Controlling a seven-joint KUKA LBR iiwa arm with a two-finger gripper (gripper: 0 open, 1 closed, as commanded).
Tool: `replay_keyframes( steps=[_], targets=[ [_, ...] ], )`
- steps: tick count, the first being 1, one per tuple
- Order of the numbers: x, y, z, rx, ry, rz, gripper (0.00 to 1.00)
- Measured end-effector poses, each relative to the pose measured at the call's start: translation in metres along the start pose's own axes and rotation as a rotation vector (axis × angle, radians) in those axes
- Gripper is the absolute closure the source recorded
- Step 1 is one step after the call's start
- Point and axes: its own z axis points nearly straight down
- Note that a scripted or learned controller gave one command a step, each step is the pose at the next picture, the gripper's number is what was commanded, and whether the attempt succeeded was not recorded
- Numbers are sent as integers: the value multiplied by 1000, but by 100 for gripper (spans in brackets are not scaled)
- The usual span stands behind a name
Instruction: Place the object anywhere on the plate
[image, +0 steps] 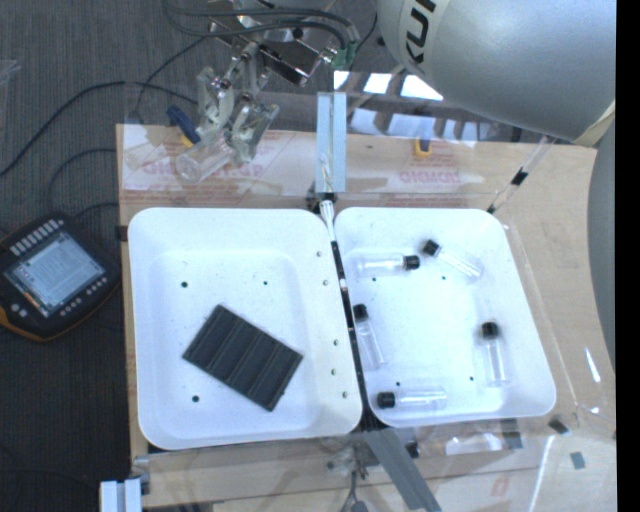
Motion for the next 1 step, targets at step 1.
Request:
replay_keyframes(
  steps=[1],
  targets=[
    [-1,0,-10,-1,-7,1,100]
  ],
)
